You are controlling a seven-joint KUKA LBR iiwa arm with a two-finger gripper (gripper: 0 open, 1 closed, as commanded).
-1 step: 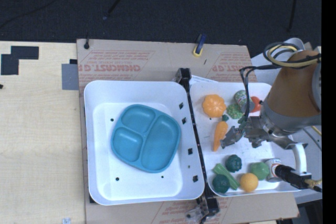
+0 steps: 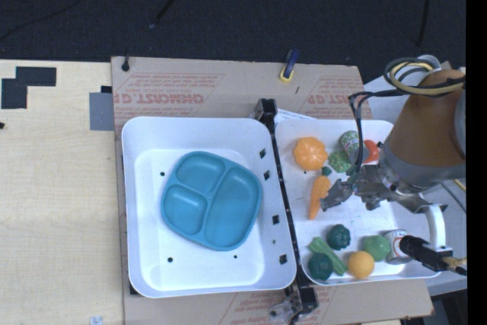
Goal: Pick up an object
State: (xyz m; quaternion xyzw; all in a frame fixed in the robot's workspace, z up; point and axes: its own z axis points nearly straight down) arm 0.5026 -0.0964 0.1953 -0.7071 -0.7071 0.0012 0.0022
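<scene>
Camera view shows the tool [image 2: 337,194] beside the carrot [image 2: 319,196], its state I cannot tell; the carrot looks light, stiff and slick, best gripped mid-length.

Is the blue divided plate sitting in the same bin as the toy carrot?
No: the blue divided plate lies in the left bin, while the toy carrot lies in the right bin.

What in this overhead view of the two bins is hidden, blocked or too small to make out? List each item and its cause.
- Gripper: finger state too small and dark to judge.
- Red object: mostly covered by the arm.
- Right bin: far side blocked by the arm.
- Speckled green ball: crossed by a black cable.
</scene>
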